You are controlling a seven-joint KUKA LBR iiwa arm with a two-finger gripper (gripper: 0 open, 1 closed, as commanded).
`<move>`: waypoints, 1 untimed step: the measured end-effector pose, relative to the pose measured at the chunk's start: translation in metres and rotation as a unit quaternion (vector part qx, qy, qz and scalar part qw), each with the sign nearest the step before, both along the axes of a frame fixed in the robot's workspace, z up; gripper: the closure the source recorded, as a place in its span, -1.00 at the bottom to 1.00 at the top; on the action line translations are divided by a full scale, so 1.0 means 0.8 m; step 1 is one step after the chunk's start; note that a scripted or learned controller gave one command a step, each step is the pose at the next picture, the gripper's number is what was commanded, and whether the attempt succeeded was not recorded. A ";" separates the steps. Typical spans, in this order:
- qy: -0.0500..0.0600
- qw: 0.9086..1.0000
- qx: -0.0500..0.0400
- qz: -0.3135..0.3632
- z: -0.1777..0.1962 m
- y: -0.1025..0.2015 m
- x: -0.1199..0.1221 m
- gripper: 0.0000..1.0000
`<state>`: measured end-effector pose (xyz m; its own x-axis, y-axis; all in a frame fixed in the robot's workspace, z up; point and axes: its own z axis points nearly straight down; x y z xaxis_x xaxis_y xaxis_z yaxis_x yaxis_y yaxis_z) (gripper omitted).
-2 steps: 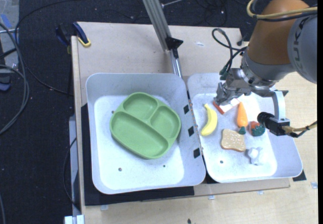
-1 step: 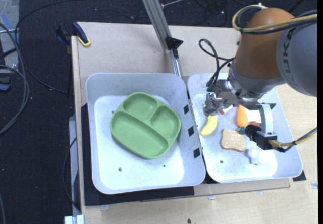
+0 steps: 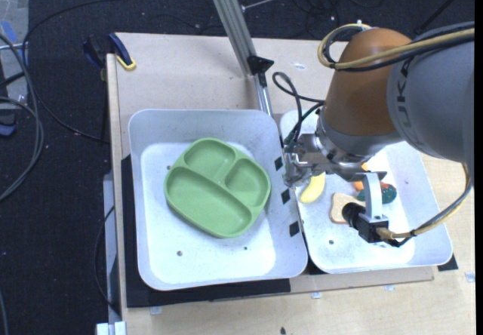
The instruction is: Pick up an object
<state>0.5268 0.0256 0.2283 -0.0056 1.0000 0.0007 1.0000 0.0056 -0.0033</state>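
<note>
Along the grey arm (image 3: pixel 441 92) you can read the letters "UK", cut off where its orange band (image 3: pixel 366 84) begins. Below that band the gripper (image 3: pixel 300 166) hangs over the left side of the right bin (image 3: pixel 423 250), just above a yellow piece (image 3: pixel 311 189). The wrist hides it, so you cannot tell how far it is open or whether it has hold of anything. Near the yellow piece lie a tan slice (image 3: pixel 339 207), an orange bit (image 3: pixel 361 184) and a teal bit (image 3: pixel 388 194), partly covered by the arm. Your left bin (image 3: pixel 143 130) holds a green divided plate (image 3: pixel 219 186). A metal strut (image 3: pixel 226 1) slants down toward the gap between the bins, with black cables (image 3: pixel 290 92) looping beside it.
</note>
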 end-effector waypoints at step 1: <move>0.000 1.000 0.001 0.002 0.002 0.076 -0.025 1.00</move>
